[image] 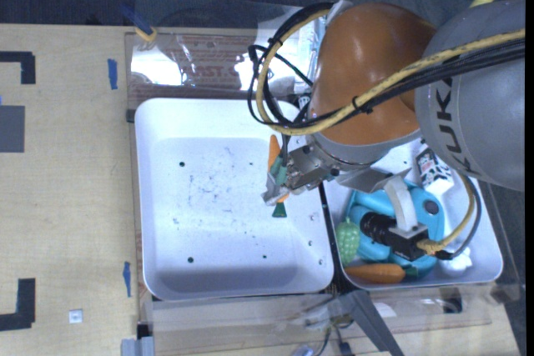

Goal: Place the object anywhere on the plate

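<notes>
My two-finger gripper point(282, 183) is clenched on a small orange carrot-shaped toy with a green tip point(275, 161), hanging over the right edge of the left shallow white bin point(167, 263). No plate visible — releasing here just bins it. Thin hold near the dividing rim, so a slip could send it into the cluttered right bin point(488, 250).

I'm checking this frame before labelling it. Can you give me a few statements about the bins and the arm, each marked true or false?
1. The end effector is over the left bin's right side. True.
2. A small carrot with a green top is at the end effector. True.
3. The right bin holds nothing but a red ball. False: it holds a blue toy, a green piece and an orange piece.
4. The arm comes in from the left. False: it reaches in from the right.
</notes>
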{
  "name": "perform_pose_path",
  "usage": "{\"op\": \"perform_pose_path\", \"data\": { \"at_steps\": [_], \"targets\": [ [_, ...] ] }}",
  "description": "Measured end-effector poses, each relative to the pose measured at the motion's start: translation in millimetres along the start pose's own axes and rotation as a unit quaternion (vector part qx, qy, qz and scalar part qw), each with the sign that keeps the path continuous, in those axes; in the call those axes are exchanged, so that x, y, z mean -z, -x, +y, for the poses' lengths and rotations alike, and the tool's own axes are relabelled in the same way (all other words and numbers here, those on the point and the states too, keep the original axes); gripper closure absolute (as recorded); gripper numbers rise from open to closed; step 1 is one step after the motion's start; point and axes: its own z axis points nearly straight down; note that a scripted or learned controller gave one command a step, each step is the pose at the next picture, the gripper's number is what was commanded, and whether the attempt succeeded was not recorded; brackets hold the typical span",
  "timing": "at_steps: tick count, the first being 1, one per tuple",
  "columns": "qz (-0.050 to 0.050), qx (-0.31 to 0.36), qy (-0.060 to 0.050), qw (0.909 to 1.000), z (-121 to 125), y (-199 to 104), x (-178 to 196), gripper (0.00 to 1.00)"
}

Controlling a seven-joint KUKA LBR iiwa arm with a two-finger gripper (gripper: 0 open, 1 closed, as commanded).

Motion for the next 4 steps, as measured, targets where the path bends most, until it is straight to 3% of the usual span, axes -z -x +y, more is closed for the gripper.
{"op": "perform_pose_path", "data": {
  "at_steps": [1,2,3,4],
  "targets": [
    [-0.001,0.164,0.001,0.9864,-36,90,-52,1.00],
    [-0.002,0.162,0.007,0.9868,-11,28,97,1.00],
    [0.000,0.092,0.000,0.9958,9,-26,38,1.00],
    [0.000,0.126,-0.003,0.9920,21,35,-134,1.00]
  ]
}}
